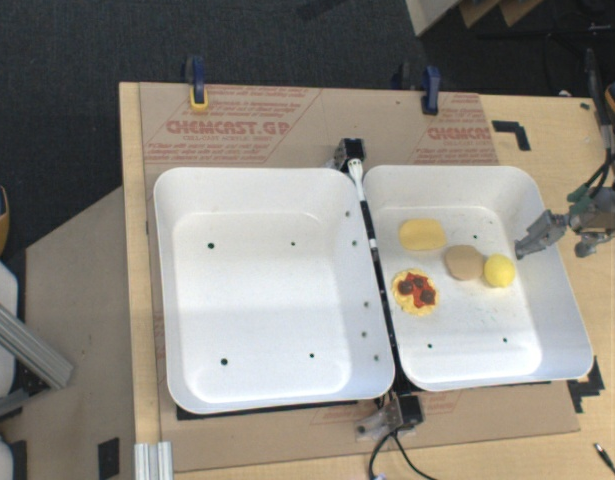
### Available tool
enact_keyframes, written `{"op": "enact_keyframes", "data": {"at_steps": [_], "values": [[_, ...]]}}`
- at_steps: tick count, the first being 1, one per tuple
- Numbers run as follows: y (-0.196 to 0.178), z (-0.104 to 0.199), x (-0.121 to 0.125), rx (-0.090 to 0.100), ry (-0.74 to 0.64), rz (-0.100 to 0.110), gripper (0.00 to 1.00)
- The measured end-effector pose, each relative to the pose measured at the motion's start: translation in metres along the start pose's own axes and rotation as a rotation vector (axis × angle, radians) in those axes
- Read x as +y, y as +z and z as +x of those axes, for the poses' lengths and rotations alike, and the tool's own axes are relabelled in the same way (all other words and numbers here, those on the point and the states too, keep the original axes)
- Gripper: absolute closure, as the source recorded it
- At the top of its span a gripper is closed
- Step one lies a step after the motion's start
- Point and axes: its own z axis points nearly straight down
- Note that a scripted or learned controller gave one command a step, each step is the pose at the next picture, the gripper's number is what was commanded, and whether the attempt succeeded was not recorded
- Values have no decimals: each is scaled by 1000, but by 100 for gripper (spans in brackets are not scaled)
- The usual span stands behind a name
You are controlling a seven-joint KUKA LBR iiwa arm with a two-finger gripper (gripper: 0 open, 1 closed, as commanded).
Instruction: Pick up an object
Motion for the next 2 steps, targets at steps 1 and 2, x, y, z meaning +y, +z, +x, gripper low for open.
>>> {"op": "enact_keyframes", "data": {"at_steps": [1, 2], "values": [[157, -32, -5, 4, 3, 13, 0], [92, -23, 79, -4, -6, -11, 0]]}}
